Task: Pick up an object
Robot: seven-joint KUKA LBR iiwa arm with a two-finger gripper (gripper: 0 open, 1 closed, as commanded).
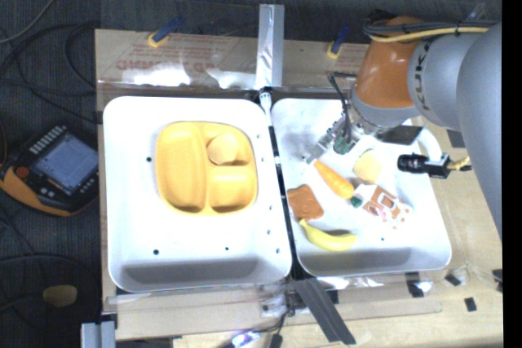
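In the right bin [424,248] lie an orange carrot [334,178], a brown slice of toast [304,202], a yellow banana [328,238], a pale yellow round fruit [368,167] and a red and white packet [384,204]. My gripper [329,149] hangs over the upper left part of this bin, just above and left of the carrot's thick end. It is open, with nothing between its fingers. The grey arm with its orange band [387,77] comes in from the upper right.
The left bin [130,240] holds a yellow divided tray [183,171] with a tan round bun [223,148] in its upper right compartment. A raised divider [277,175] separates the two bins. A handheld controller [57,167] lies on the floor at far left.
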